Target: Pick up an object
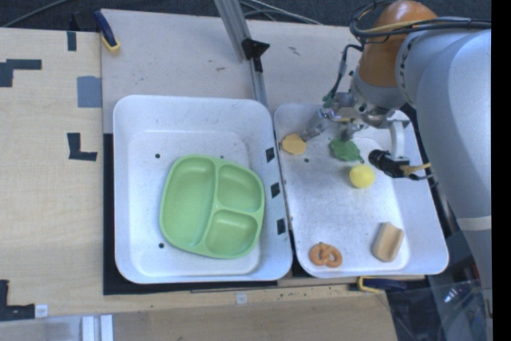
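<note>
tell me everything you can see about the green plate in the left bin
The green plate is pale lime, glossy like plastic, with rounded corners and three compartments: one long one on its left side and two smaller ones on the right, split by raised ridges. It lies flat and face up on the floor of the left bin, turned slightly askew, towards the bin's lower right. Nothing rests in it, and only the bin touches it.
</note>
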### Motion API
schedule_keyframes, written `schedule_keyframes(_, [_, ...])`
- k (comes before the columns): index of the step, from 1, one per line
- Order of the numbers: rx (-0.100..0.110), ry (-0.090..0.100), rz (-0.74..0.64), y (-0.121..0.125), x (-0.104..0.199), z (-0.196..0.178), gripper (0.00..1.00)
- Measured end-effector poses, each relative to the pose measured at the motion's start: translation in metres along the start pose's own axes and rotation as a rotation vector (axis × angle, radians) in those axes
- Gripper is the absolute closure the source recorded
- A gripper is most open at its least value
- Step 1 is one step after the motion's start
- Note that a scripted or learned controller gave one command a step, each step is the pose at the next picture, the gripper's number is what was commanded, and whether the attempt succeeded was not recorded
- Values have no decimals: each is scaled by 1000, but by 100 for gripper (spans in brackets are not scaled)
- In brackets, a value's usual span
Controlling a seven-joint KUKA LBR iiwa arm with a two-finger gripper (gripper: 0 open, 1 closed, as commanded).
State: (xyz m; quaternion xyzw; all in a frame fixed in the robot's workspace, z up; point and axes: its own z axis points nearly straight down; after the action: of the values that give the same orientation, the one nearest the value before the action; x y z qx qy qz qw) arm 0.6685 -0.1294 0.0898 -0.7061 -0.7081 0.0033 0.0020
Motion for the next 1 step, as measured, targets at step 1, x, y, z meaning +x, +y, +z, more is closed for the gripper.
schedule_keyframes(1, [-4, -1, 0, 0, 0, 0, 0])
